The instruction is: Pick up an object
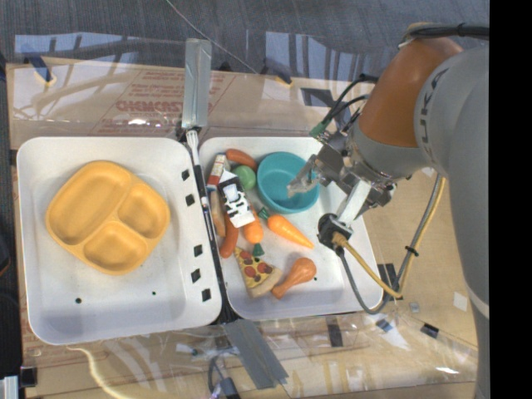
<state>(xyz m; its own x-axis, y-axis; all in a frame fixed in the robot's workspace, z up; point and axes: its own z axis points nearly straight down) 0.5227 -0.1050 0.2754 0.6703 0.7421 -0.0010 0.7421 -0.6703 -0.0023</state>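
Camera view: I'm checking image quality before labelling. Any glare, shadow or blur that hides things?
Camera view: even lighting; glare streaks on the clear plastic sheeting behind the bins; soft shadow under the yellow three-compartment plastic tray; the gripper at the teal plastic bowl is slightly blurred, toy food stays sharp.

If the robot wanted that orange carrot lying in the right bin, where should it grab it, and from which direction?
Probably across the thick middle of the carrot, coming straight down from above. It lies flat and slanted on the right bin's floor, tapering toward the lower right, so the tip would slip. Bare floor on its lower side leaves room; the teal bowl crowds its upper side.
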